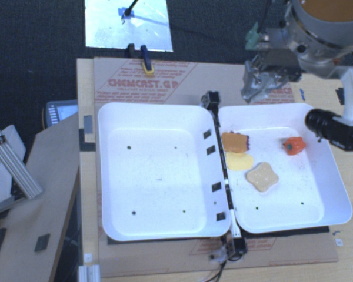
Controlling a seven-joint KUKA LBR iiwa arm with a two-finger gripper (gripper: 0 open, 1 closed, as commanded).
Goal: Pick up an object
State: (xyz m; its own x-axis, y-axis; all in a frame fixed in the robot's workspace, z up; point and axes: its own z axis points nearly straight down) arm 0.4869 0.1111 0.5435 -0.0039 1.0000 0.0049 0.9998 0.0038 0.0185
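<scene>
The right bin (329, 198) holds several small things. An orange-brown piece with a purple edge (235, 141) lies by its left wall, with a flat yellow piece (240, 161) just below it. A tan toast-shaped piece (262, 177) rests near the middle, and a red-orange object with a green tip (293, 146) sits toward the right. My gripper (257, 91) hangs above the bin's far rim, raised well clear of all of them, with nothing visible between its fingers.
The left bin (115, 216) adjoins the right one, joined by black clips (216, 187) along the shared wall. Both stand on a cardboard sheet (147, 81). A shiny metal plate (128, 16) lies behind, and a blue-yellow clamp (146, 60) stands at the board's far edge.
</scene>
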